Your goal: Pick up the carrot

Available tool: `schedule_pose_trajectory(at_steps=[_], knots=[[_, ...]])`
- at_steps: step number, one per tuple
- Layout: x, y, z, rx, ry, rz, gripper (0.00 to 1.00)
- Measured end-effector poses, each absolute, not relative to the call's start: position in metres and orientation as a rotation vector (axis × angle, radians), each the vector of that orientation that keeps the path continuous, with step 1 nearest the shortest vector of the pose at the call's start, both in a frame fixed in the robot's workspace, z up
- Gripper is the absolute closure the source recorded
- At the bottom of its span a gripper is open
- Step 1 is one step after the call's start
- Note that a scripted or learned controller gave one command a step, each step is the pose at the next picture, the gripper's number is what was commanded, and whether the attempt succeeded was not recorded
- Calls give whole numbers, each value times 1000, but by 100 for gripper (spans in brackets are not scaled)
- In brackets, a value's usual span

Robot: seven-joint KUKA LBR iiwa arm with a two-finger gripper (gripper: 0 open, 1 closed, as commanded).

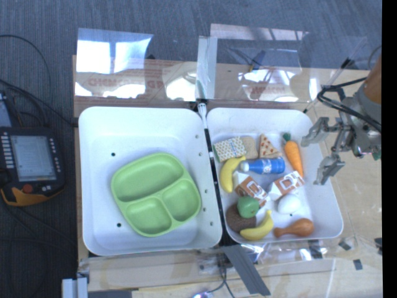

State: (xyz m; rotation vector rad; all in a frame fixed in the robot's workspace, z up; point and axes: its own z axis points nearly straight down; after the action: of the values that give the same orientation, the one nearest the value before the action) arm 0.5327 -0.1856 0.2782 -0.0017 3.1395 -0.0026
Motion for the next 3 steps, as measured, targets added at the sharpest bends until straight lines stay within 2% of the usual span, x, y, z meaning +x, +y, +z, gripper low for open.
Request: schedule_pose_trajectory(at_steps=[1,2,3], knots=[[580,-194,168,55,3151,2,0],[611,-213,107,-8,3124,-6,0],[615,-206,99,78,3116,-17,0]])
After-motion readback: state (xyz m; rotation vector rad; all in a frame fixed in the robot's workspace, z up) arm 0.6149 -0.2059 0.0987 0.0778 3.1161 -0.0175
